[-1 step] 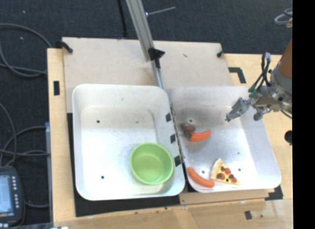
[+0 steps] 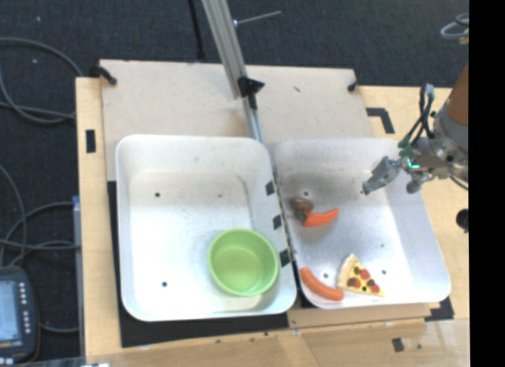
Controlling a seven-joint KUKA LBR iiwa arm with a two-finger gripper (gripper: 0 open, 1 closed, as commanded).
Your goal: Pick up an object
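Jaws (image 2: 392, 174) over your right bin's (image 2: 410, 223) far corner, spread open, holding nothing | carrot (image 2: 320, 217) near the divider | sausage (image 2: 321, 284) and pizza slice (image 2: 360, 275) at front (just beside each other) | green bowl (image 2: 243, 260) in left bin (image 2: 158, 207)

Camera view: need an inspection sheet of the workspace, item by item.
Surface: tan wooden bench bearing a left white plastic bin and a right white plastic bin, side by side.
Job's things: round green plastic bowl in left bin; orange toy carrot, orange toy sausage and toy pizza slice in right bin.
Clutter: small dark brown lump touching the carrot.
Grippers: tool above right bin's far right part, holding nothing seen.
Cables: black cables on floor at left.
Surroundings: slanted aluminium rail, dark carpet, handheld screen unit.
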